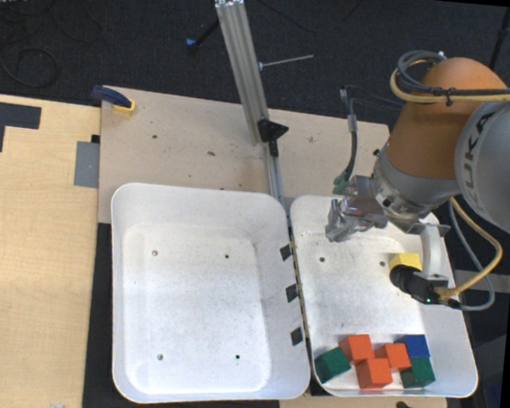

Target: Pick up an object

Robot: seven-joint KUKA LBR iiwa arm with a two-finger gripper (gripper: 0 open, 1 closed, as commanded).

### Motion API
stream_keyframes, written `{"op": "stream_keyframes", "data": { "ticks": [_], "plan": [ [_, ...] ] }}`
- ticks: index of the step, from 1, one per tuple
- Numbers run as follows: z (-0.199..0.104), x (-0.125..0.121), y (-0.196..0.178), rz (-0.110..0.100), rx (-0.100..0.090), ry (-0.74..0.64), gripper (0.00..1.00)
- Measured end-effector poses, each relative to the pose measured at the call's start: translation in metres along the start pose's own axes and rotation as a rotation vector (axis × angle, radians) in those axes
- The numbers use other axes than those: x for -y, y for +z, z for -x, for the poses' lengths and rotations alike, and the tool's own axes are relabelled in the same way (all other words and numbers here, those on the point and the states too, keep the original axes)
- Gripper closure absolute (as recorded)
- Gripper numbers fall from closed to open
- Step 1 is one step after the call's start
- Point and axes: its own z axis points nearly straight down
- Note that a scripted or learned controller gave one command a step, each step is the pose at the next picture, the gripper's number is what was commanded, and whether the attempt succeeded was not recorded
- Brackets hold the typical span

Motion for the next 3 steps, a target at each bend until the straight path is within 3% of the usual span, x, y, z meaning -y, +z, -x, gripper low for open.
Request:
{"op": "stream_keyframes", "data": {
  "ticks": [1, 2, 3],
  "plan": [
    [-0.047, -0.02, -0.001, 0.0, 0.0, 0.002, 1.0],
    [-0.091, -0.033, 0.023, -0.002, 0.002, 0.002, 1.0],
    [-0.12, -0.051, 0.019, 0.001, 0.002, 0.003, 1.0]
  ]
}}
